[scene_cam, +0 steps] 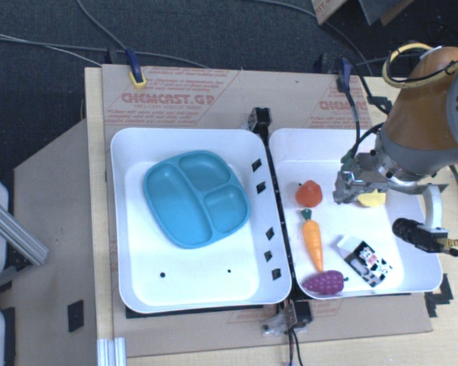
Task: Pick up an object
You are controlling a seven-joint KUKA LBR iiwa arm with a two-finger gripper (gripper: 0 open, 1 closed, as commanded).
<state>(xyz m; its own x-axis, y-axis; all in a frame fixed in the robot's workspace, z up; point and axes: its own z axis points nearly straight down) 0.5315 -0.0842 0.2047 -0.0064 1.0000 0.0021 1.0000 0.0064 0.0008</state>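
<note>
The robot arm (430,120) comes in from the right side of the picture. It is grey with a big orange part near the top right. Its gripper (356,187) hangs low over the right bin (289,147), near the middle of that bin. It is too hard to see whether the gripper is open or closed.

A small yellow thing (373,198) peeks out just under the gripper, on its right side. Most of it is hidden, so no one can tell if the gripper has it.

To the left of the gripper sits a red tomato toy (309,194). Just below the tomato lies an orange carrot toy (312,240), pointing down the picture. At the carrot's lower end is a purple bunch of grapes (324,282), close to the bin's bottom edge. To the right of the carrot lies a small black and white box (367,260).

The left bin (129,204) holds a blue plate (196,197) with three parts. The plate sits in the upper middle of that bin.
</note>
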